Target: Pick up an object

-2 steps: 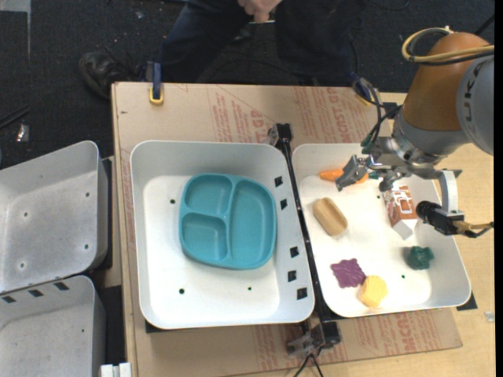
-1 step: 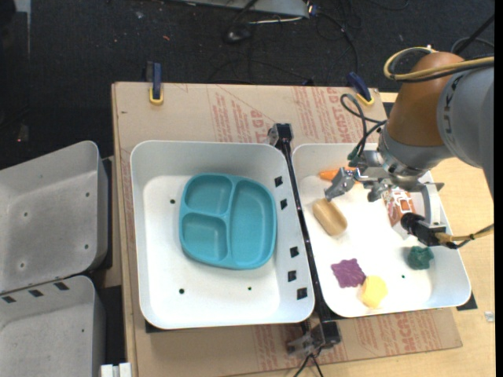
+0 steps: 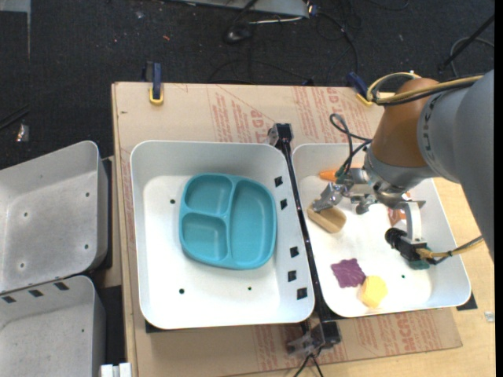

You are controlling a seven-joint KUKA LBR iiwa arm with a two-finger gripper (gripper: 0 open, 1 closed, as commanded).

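- While the arm (image 3: 428, 128) reaches over the right bin (image 3: 452, 289), its gripper (image 3: 339, 197) hangs at the bin's 10 o'clock, just above a tan block (image 3: 328, 220); its grip I cannot tell
- purple piece (image 3: 348, 272) and yellow piece (image 3: 372, 291) lie at 6 o'clock, touching
- teal divided plate (image 3: 229, 220) fills the left bin (image 3: 153, 289)

Fixed overhead camera, slanted down, both bins (image 3: 157, 234)
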